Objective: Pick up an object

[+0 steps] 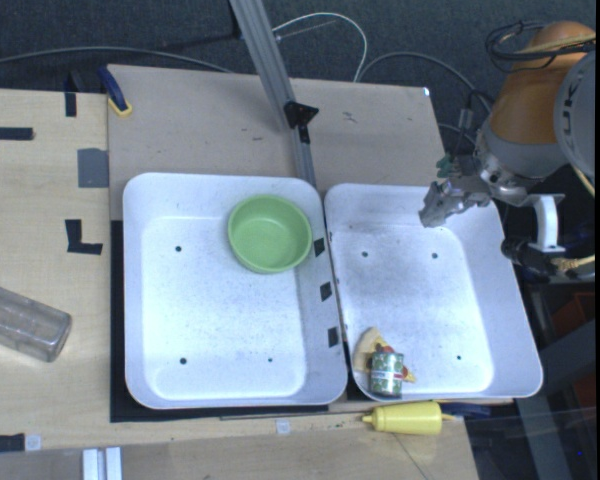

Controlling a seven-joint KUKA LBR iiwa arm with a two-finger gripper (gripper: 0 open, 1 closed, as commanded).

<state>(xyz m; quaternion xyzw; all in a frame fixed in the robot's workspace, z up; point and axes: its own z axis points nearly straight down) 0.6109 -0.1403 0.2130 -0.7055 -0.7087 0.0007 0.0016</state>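
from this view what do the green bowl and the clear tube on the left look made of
Green bowl: probably plastic, a smooth matte uniform pale green with a soft rim and no glare. Clear tube: transparent plastic or acrylic by the look; the wooden bench shows through it and its edges catch light. Glass cannot be ruled out.

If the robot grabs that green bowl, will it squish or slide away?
The green bowl looks like smooth, hard plastic, so it probably won't squish. It sits upright, open side up, in the left bin, so it shouldn't roll, but a push might slide it across the slick white floor. Its thin rim looks the easiest place to pinch.
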